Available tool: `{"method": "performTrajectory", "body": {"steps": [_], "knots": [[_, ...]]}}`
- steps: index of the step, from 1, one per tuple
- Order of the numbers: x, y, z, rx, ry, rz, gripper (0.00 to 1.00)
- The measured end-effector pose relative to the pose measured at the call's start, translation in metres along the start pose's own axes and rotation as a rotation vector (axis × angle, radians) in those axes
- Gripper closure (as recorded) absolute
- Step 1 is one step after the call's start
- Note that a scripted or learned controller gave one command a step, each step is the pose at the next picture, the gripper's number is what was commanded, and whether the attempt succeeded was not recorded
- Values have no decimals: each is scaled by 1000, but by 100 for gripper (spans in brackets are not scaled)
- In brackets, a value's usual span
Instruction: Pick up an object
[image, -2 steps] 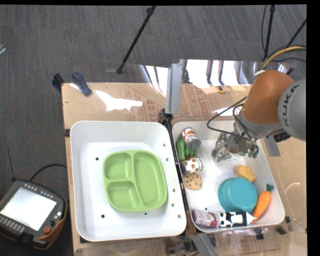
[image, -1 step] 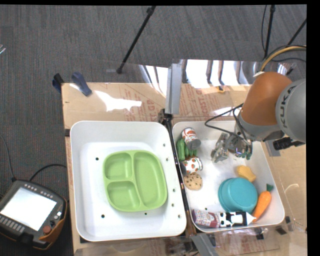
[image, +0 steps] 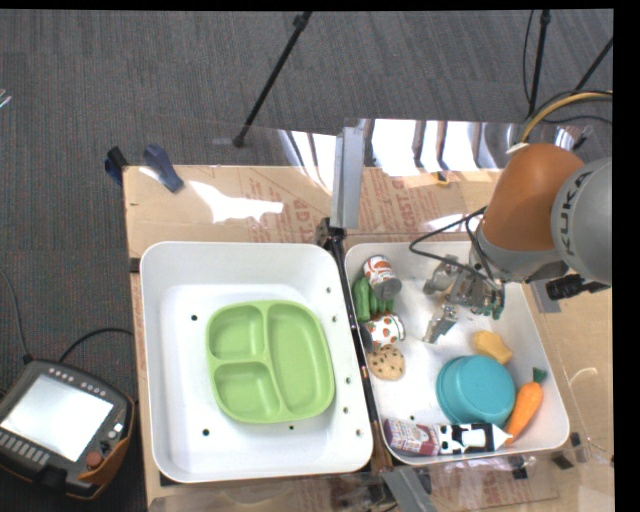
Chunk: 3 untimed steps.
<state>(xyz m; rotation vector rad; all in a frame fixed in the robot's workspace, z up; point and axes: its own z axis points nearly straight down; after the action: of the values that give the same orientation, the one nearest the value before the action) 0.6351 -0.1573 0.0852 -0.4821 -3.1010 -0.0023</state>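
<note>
Dark carpet all around, and on the bench we've got two white bins side by side: the left bin (image: 160, 300) holds a green divided plate (image: 270, 360), the right bin (image: 548, 350) is where we're working. Our gripper (image: 445, 322) hangs over the bare middle of that bin with its fingers slightly apart and nothing between them. Candidates ring it: a yellow piece (image: 492, 346) just to the right, a teal bowl (image: 476, 390) on the near side, a carrot (image: 526, 404) beside the bowl, a cookie (image: 386, 363) and small cans (image: 382, 275) to the left. The worry, we reckon: descend here and the fingers close on bare floor, or clip the bowl's rim and shove it into its neighbours.
</note>
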Motion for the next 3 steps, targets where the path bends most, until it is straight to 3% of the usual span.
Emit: {"method": "performTrajectory", "body": {"steps": [1,2,3], "knots": [[75,-65,1,-1,2,-6,0],[128,-98,-5,-2,-22,-64,0],[72,-76,0,-2,-1,-23,0]]}}
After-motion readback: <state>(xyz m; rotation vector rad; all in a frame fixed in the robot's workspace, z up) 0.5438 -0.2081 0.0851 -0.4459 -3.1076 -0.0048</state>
